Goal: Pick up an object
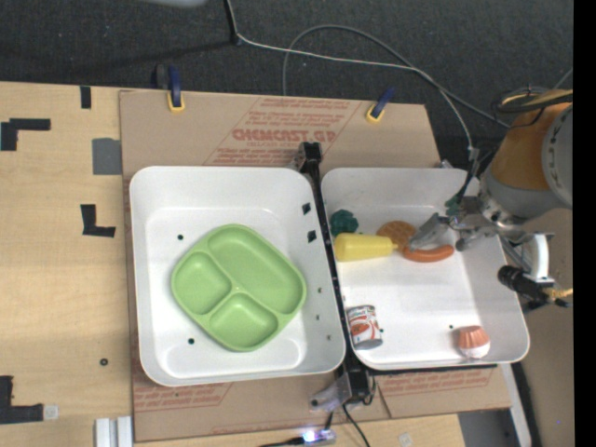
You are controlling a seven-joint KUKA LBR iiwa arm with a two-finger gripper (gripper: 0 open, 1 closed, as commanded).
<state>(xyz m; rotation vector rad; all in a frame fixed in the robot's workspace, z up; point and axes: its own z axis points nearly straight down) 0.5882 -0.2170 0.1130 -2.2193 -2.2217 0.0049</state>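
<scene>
Camera view, fixed above the bench: my gripper (436, 237) sits low over the right bin (484, 347), near its far right wall, and its tip overlaps the right end of an orange sausage-shaped toy (428, 253). That toy's long axis runs roughly left to right, so it extends leftward from my tip toward the yellow block (363, 247), which lies just beside a brown round piece (397, 233). I cannot tell whether I am open or closed, nor whether I grip anything. Judged from this, the nearest candidate is the orange toy, directly beneath and left of me. The small can (362, 326) and pink ball (473, 340) lie well apart, toward the near edge.
</scene>
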